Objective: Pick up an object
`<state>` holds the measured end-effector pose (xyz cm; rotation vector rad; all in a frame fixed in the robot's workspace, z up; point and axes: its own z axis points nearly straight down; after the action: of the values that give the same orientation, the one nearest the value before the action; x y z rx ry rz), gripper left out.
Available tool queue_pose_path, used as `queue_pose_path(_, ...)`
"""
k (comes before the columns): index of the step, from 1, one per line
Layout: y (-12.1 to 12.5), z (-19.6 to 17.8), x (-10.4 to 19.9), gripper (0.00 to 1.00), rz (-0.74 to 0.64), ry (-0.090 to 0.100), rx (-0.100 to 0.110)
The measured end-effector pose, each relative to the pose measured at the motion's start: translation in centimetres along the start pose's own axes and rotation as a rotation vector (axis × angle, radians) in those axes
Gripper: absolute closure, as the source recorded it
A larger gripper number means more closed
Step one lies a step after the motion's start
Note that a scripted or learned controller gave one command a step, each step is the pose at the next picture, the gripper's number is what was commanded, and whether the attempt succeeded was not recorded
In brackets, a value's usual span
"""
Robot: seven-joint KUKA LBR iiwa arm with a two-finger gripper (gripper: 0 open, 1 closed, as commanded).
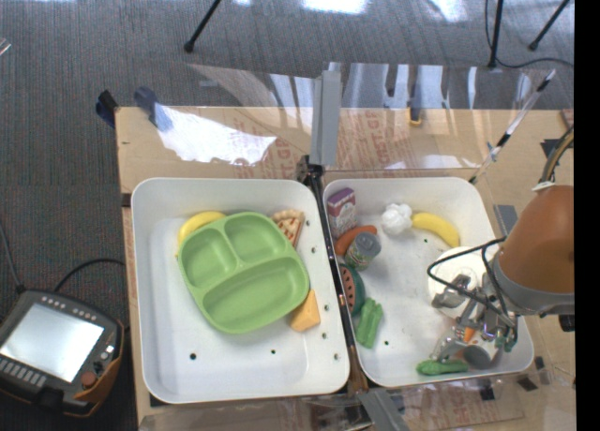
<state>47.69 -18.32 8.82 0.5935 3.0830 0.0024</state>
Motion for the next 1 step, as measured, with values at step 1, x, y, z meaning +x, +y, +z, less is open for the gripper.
queue_pose_path(1,4.88,0.09,-5.76,0.00,-0.028,0.001,-0.001)
